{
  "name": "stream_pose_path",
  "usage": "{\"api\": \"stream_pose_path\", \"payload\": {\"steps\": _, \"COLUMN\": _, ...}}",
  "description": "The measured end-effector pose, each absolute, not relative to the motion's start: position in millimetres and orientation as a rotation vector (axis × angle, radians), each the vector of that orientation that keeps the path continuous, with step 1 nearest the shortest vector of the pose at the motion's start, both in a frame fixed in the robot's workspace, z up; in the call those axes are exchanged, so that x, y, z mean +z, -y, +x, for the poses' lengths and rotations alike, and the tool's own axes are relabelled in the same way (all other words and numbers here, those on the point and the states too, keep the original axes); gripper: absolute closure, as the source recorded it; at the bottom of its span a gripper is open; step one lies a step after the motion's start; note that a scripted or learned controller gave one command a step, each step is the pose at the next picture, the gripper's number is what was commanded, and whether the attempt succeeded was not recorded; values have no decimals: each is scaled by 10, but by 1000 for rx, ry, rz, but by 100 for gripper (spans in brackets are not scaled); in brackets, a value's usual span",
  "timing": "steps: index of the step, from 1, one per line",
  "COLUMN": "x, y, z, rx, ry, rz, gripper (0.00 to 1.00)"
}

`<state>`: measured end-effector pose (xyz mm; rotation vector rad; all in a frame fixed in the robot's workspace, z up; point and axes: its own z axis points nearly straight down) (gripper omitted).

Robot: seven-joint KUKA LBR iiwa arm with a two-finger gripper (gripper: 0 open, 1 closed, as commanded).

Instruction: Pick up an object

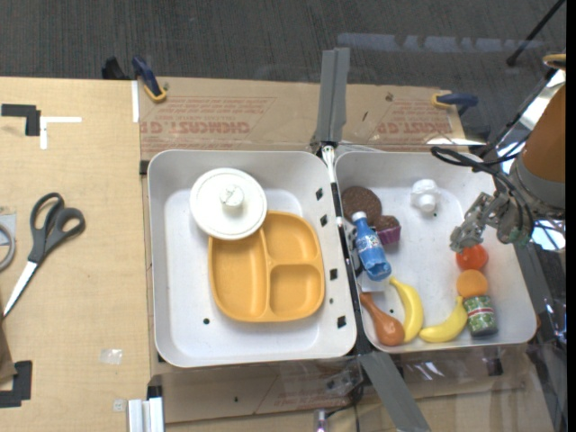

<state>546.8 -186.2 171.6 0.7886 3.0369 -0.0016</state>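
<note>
The pincer, fingers released, hangs above the tomato near the right bin's right edge, so it must descend next.

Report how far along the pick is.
Done: the hand has been brought over the right bin, above a red tomato. In hand: nothing shows between its fingers. Left: closing on an object and lifting it; the tomato, an orange fruit and the bananas lie in the bin.

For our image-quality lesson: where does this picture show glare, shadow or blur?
Camera view: soft, even light; the white lid casts only a faint shadow on the yellow tray; the gripper looks slightly blurred; the bin rim is bright but not blown out.
</note>
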Motion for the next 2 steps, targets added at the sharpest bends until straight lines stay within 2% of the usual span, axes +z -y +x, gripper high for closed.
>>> {"api": "stream_pose_path", "payload": {"steps": 1, "x": 1712, "y": 1860, "z": 5467, "rx": -1, "ry": -3038, "rz": 788, "gripper": 0}}
{"api": "stream_pose_path", "payload": {"steps": 2, "x": 928, "y": 2221, "z": 5370, "rx": -1, "ry": -3010, "rz": 885, "gripper": 0}}
